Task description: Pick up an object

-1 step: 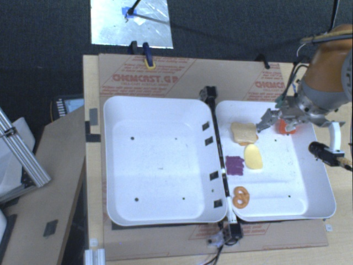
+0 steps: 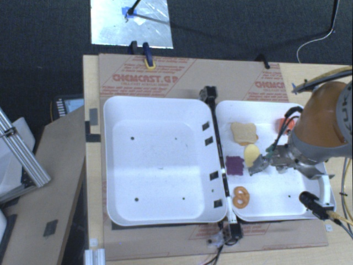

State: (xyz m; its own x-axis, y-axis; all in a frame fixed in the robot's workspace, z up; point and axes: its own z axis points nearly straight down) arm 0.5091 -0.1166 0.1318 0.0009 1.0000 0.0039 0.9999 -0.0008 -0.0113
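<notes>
1. Two shallow white plastic bins sit side by side on the bench: the left bin fills the centre of the frame and the right bin lies at right of centre, the two meeting along a black hinged divider.
2. The right bin holds five loose things that can be counted: one tan toast-shaped slice, one pale yellow rounded piece, one flat purple square, one orange pretzel-shaped ring, and one orange-red object near the bin's upper right, partly hidden by the arm.
3. The toast slice lies in the upper part of the right bin; the yellow piece is just below it, and the purple square sits just left of the yellow piece.
4. The pretzel ring lies lower, near the bin's left wall, apart from the other pieces.
5. One grey arm with an orange band enters from the right edge of the frame.
6. Its two-finger gripper points left, low over the right bin, its tip just beside the yellow piece and near the purple square.
7. Whether the gripper clasps anything cannot be told at this size.
8. One silver foil sheet lies on the dark floor at upper left.
</notes>
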